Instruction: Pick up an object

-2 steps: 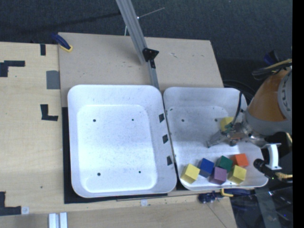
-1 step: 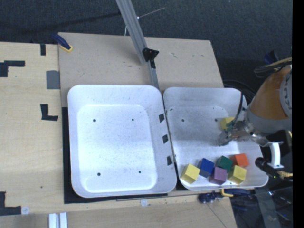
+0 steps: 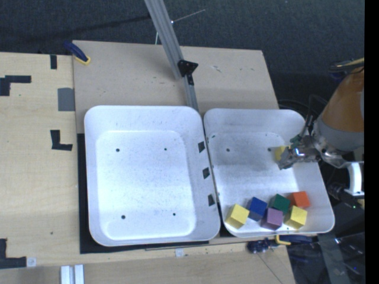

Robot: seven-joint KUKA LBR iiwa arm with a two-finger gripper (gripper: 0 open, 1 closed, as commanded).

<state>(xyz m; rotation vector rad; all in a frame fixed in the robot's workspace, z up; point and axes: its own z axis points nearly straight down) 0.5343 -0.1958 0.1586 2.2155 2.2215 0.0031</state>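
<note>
My gripper (image 3: 289,157) hangs low over the right part of the right bin (image 3: 249,116), reaching in from the right under the orange-banded wrist. A small yellow block (image 3: 278,152) sits right at its tip, partly hidden by it; whether the block is gripped cannot be made out. Along the bin's near edge lies a cluster of blocks: a yellow one (image 3: 238,215), a blue one (image 3: 257,207), a purple one (image 3: 274,218), a green one (image 3: 279,204), an orange one (image 3: 301,199) and another yellow one (image 3: 298,216).
The left bin (image 3: 95,158) stands beside the right one, their rims touching in the middle. A grey metal bar (image 3: 169,34) slants down from the top to the bins' far junction. Wooden benchtop (image 3: 35,176) surrounds the bins on the left.
</note>
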